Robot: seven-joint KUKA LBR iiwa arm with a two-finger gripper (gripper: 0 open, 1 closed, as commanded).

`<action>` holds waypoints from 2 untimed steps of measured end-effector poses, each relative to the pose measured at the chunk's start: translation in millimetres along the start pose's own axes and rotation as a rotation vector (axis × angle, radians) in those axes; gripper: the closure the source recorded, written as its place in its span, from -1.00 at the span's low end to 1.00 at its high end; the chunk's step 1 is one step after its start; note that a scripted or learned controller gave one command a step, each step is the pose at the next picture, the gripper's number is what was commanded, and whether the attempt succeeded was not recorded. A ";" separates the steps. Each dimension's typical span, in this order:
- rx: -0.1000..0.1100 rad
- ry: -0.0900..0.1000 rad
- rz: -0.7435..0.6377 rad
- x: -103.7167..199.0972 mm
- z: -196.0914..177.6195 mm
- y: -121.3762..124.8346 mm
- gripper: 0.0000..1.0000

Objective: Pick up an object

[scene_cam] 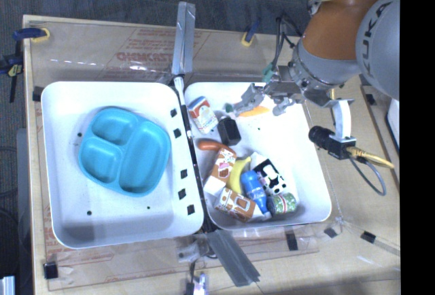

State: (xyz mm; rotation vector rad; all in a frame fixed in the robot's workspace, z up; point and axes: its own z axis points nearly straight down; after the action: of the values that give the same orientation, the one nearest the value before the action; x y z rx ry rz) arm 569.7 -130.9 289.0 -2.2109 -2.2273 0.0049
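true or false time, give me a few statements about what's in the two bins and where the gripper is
1. The blue divided tray lies in the left bin. True.
2. The gripper is over the left bin. False: it is over the right bin, near its far side.
3. A banana lies among the packed items in the right bin. True.
4. The blue tray is stacked with food items. False: its compartments are bare.
5. An orange object lies by the gripper. True.

R bin [309, 134] back-right bare, toy heap [250, 186] crowding front-left
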 end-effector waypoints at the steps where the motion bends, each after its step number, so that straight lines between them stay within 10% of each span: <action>1: 0.001 -0.001 -0.022 -49.9 81.7 33.4 -1.00; 2: -0.002 0.000 -0.220 -41.0 197.3 65.6 -1.00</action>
State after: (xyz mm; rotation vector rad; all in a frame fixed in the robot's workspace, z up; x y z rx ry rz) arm 634.8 -171.4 91.5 -1.9540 -2.4578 0.0023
